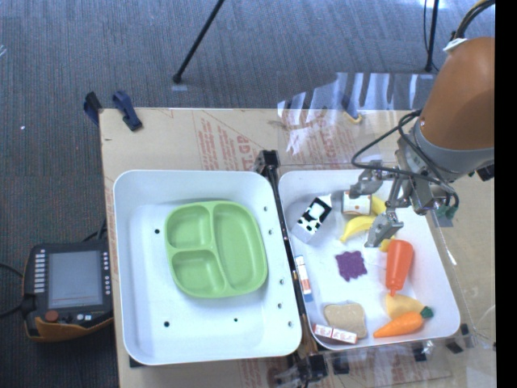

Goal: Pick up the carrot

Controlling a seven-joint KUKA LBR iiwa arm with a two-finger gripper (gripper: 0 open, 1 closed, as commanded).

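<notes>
Currently the gripper (386, 217) hangs over the right-hand white bin (446, 259), near its upper middle, with its two fingers spread open and nothing between them. It sits just above the banana (358, 228) and just beside the top of the orange-red bottle (398, 266), so it looks placed for a descent into the cluttered part of the bin, not yet lined up with the target.

The carrot (401, 323) lies well apart from the gripper, toward 6 o'clock from it, in the bin's lower right corner. It rests flat, orange body tapering toward 8 o'clock, with a small green leafy cap at its 2 o'clock end. A pale yellow piece (401, 304) touches it on its upper side, and a slice of bread (346, 317) lies just at 9 o'clock of its tip.

Judging by that crowding, a grasp across the carrot's middle seems the likeliest to clear the neighbours and the bin wall
</notes>
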